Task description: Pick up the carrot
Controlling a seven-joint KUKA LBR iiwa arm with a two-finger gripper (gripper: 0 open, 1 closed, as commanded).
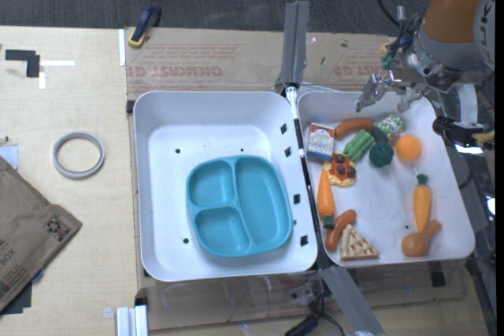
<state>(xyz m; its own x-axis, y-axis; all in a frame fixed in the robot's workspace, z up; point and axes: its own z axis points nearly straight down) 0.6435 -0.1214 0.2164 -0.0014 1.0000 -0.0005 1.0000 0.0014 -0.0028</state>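
Orange carrot (422, 201) lies in the right bin (450, 161), near its right wall, green stub pointing toward the far rim, tip toward the near rim. A chicken drumstick (419, 239) sits just beside the carrot's tip; an orange ball (408, 148) lies beyond the stub. Bare bin floor opens to the carrot's left, between it and the sausage (340, 227) and pizza slice (342, 169). A second orange piece (326, 197) hugs the bin's left wall. Gripper (390, 90) hangs over the far rim of the right bin, well apart from the carrot; jaws spread apart, nothing between them. Left bin (157, 169) holds a blue divided plate (238, 204), with bare floor around it.
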